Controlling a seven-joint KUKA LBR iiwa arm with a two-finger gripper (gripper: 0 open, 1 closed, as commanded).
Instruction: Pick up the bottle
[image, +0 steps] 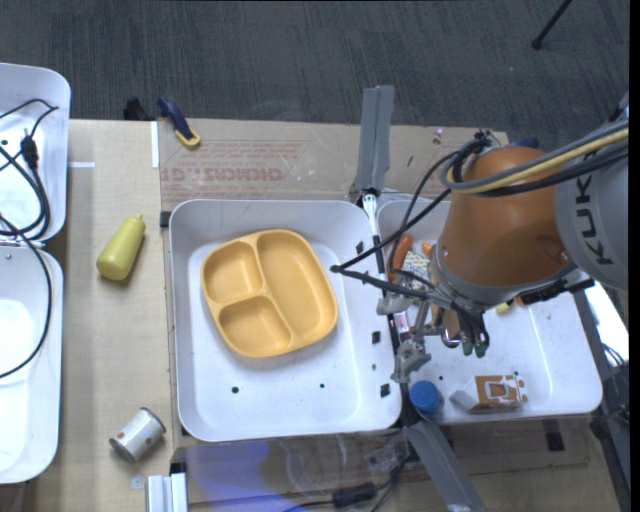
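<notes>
A yellow squeeze bottle (121, 248) lies on the bench left of the left bin, far from the arm. My gripper (456, 336) hangs low over the left part of the right bin (560, 360), under the orange wrist band. Just below it, at the bin's front left corner, sits a small object with a blue cap (427, 397) and a greyish clear body that may be another bottle. The arm and its cables hide most of what lies under the gripper.
A yellow divided plate (268, 292) lies in the left bin (290, 410). A small orange-and-white box (497, 392) rests at the front of the right bin. A small can (137, 433) lies on the bench at the front left. White trays (25, 300) stand at the far left.
</notes>
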